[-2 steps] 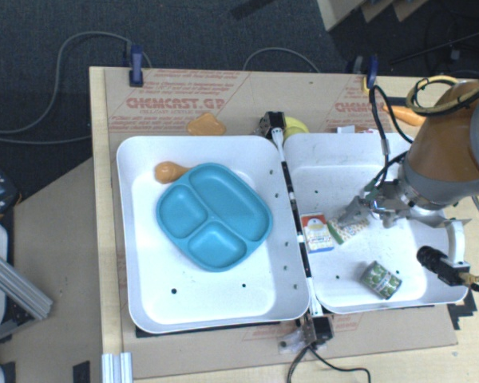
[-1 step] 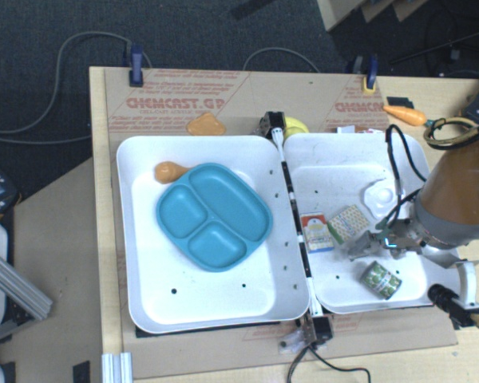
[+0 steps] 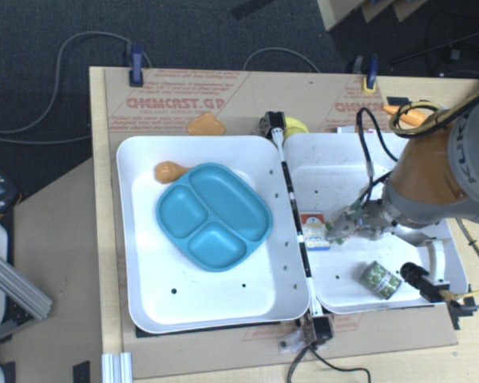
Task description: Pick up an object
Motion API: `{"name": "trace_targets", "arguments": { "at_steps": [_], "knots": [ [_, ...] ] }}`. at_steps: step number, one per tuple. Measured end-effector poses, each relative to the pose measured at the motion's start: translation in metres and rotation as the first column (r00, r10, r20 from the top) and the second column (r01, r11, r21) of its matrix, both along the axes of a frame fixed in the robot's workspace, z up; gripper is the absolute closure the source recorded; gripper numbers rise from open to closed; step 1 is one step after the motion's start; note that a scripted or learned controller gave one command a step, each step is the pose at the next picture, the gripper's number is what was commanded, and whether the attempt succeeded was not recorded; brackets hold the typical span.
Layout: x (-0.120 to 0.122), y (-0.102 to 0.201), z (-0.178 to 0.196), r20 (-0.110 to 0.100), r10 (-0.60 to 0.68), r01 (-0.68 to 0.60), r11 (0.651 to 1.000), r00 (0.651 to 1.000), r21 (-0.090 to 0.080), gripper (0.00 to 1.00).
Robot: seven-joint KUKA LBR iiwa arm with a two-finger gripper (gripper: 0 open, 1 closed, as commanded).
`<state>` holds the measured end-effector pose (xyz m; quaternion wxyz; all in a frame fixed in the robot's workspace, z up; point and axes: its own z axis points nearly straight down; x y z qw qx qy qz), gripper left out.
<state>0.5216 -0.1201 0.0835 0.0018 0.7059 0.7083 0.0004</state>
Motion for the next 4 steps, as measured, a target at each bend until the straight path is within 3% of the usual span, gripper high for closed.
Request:
{"name": "trace_targets", "arguments": {
  "at_steps": [1, 2, 3, 4],
  "knots": [
    [-0.045, -0.031, 0.001, -0.008, -0.008, 0.008, 1.0, 1.0, 0.002, 0.0],
    [0.015, 0.031, 0.117, 0.014, 0.007, -0.007, 1.0, 1.0, 0.002, 0.0],
    [-0.028, -0.019, 0.058, -0.009, -0.009, 0.009, 1.0, 1.0, 0.003, 0.0],
    [-0.044, -0.034, 0.039, -0.007, -0.006, 0.006, 1.0, 1.0, 0.003, 0.0]
  ]
}}
